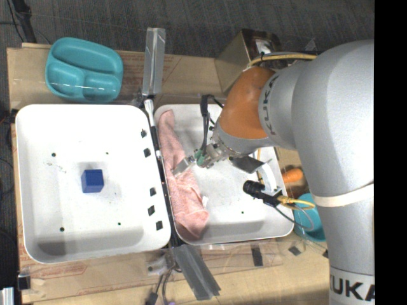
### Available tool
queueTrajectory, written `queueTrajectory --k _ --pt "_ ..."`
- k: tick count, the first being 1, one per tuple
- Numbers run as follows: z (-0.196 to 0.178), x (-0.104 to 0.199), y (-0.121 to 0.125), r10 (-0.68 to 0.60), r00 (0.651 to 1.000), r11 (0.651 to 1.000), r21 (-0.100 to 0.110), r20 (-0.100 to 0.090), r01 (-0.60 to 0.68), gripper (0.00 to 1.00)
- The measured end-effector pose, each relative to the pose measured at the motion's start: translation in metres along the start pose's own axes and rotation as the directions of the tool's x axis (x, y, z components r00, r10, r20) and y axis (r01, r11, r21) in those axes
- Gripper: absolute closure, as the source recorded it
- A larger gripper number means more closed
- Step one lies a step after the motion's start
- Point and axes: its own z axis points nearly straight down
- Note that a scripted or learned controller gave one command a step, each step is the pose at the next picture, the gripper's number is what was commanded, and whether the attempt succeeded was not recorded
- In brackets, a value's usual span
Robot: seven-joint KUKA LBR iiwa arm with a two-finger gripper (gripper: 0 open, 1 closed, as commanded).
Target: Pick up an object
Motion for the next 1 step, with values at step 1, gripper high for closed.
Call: queueTrajectory --k 1 --pt "0.0002 0.0245 -0.0741 -0.039 0.999 0.999 0.0 -0.002 0.039 0.0"
